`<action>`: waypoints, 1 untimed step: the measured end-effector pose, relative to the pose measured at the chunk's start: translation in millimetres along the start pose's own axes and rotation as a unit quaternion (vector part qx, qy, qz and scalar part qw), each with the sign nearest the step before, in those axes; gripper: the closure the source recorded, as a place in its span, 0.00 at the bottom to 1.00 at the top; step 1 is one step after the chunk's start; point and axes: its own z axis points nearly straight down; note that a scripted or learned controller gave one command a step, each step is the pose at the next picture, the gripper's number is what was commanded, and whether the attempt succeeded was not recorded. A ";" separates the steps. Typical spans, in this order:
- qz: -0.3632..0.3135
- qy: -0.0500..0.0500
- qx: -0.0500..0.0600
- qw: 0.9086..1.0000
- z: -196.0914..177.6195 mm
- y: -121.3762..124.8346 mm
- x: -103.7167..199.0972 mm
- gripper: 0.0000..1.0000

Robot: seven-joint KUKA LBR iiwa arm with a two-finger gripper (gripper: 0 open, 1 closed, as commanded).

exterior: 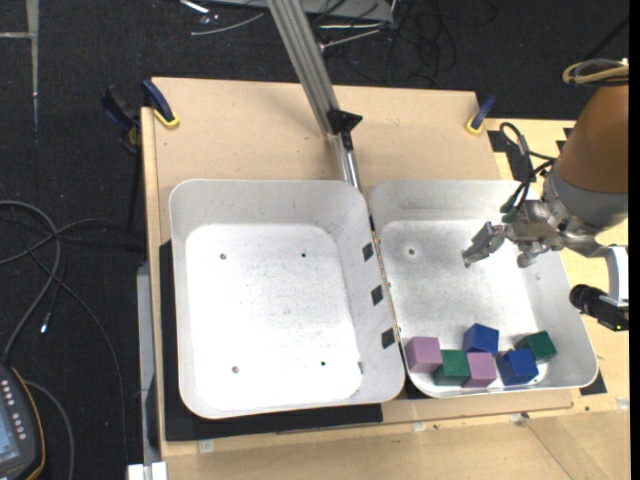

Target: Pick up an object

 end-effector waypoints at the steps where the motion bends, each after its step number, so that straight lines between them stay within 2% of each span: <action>1: -0.002 0.000 -0.001 1.000 -2.3 13.2 5.0 0.00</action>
